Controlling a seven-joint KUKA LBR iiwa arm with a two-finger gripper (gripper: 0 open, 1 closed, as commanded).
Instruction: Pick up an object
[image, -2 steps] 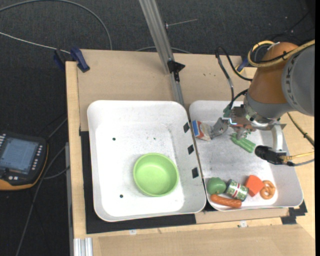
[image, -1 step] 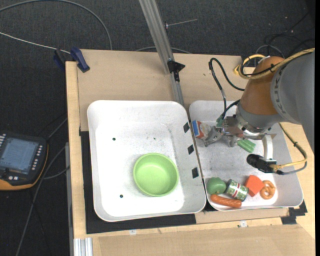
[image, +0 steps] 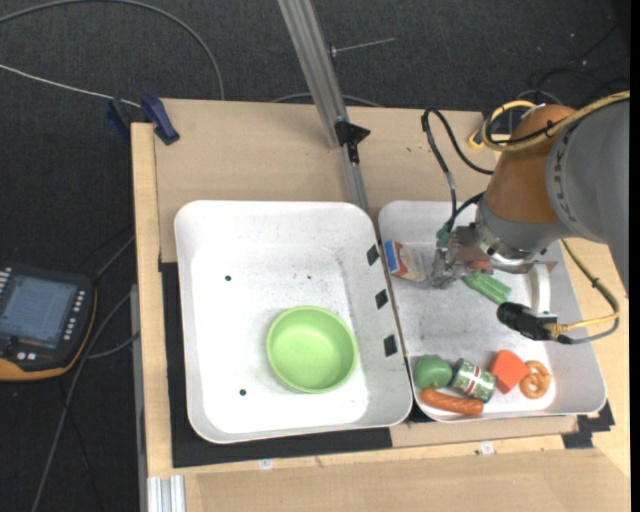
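Pincer (image: 443, 268) low in the right bin (image: 580, 385), beside a small packet (image: 407, 260).
Its grip state I cannot tell; the packet looks light, soft, best pinched across its flat middle.

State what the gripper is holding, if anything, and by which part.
It cannot be told. The gripper is low in the right bin, beside a small packet, but nothing is clearly seen in its grasp.

One fixed cam above bench (image: 260, 130), angled down on both bins (image: 200, 240), arm (image: 560, 170) entering from right.
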